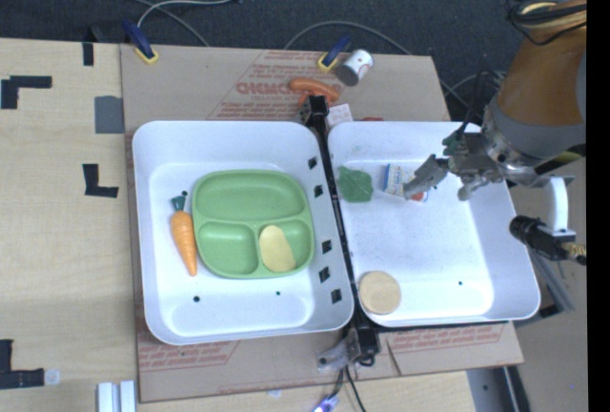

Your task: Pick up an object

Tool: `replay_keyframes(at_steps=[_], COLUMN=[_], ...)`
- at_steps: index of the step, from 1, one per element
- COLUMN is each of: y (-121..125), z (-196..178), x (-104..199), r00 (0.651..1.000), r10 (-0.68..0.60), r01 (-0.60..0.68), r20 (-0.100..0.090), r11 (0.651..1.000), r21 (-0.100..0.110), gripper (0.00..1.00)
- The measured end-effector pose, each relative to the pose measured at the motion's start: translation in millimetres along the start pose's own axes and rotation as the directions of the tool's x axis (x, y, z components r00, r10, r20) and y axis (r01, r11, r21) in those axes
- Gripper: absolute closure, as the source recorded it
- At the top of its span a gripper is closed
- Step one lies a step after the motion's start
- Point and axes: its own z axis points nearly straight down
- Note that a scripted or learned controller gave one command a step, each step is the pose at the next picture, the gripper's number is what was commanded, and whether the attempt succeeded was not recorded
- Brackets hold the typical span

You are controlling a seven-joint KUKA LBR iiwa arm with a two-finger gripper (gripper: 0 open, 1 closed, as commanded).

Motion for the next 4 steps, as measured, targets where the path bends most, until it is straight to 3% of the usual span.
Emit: replay_keyframes(at_steps=[1, 2, 3, 4], y=[63, 100, 106, 128], z=[78, 148, 158, 158], x=[7, -39, -25, 1], r00=[1.000, 1.000, 1.000, 1.000], r10=[0.000, 0.000, 0.001, -0.001], r01=[0.000, 0.001, -0.001, 0.001], r20=[-0.001, 0.002, 0.012, 0.010], r11=[1.000, 1.000, 1.000, 1.000], r21=[0.002, -0.006, -0.018, -0.018], gripper=[0.00, 0.00, 0.00, 0.00])
